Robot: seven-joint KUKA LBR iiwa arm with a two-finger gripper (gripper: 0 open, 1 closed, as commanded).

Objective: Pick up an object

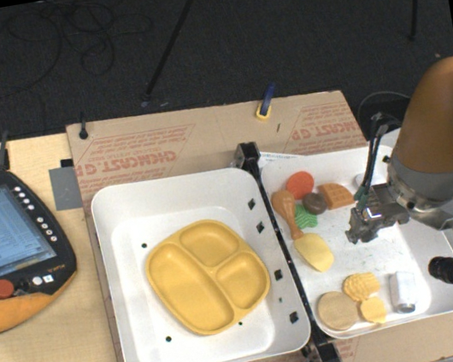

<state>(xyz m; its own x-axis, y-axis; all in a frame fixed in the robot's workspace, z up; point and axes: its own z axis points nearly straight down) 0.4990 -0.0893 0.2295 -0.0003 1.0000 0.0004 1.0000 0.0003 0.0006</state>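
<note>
Camera view: the hand (363,228), grip state unreadable, should drop squarely over the yellow lemon (314,252) just left.

Bins (173,196): smooth white plastic, slight sheen. Yellow tray (207,275): matt plastic, smooth. Toy food (301,184): plastic-looking, mostly matt. Sheet under bins (160,148): brown cardboard w/ red print. Counter (49,354): pale wood-look, matt. Arm (434,126): glossy orange band.

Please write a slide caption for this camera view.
Gripper hovers over right bin of toy food; yellow tray in left.
</note>
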